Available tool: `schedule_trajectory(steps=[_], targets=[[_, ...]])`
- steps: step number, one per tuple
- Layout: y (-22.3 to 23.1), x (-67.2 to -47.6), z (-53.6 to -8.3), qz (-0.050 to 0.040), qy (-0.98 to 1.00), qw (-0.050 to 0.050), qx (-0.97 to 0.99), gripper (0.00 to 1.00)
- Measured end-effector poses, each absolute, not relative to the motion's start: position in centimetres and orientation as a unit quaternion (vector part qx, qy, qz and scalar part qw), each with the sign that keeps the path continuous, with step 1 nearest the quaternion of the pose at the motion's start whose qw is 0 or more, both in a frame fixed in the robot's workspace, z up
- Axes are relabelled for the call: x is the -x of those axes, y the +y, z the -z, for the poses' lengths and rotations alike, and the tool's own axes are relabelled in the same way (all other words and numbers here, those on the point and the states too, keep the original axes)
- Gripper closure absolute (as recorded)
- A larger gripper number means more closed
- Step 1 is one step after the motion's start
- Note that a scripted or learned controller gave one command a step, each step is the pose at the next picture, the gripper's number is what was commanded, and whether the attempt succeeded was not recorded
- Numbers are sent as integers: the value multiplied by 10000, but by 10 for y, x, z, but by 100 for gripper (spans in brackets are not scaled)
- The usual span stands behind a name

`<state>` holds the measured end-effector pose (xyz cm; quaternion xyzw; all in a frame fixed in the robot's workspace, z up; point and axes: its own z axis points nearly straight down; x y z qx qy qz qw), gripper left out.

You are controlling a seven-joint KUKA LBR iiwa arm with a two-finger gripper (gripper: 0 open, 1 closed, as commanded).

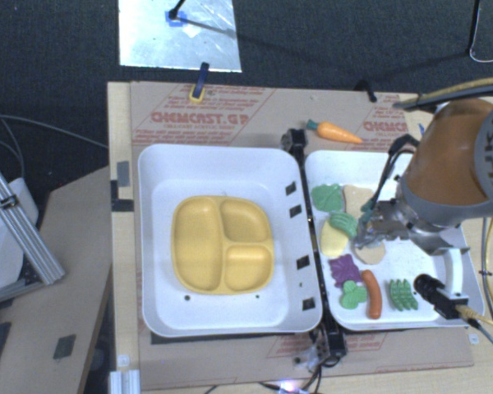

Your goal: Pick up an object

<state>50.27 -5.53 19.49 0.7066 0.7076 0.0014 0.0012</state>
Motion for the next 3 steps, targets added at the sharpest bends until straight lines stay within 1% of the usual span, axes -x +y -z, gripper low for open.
schedule_trajectory(steps=[1, 2, 3], targets=[[-20, -486, -184, -6, 7095, -11, -7047, 100], [34, -487, -184, -16, 7104, -7, -7038, 100], [74, -488, -276, -53, 7103, 23, -7038, 100]])
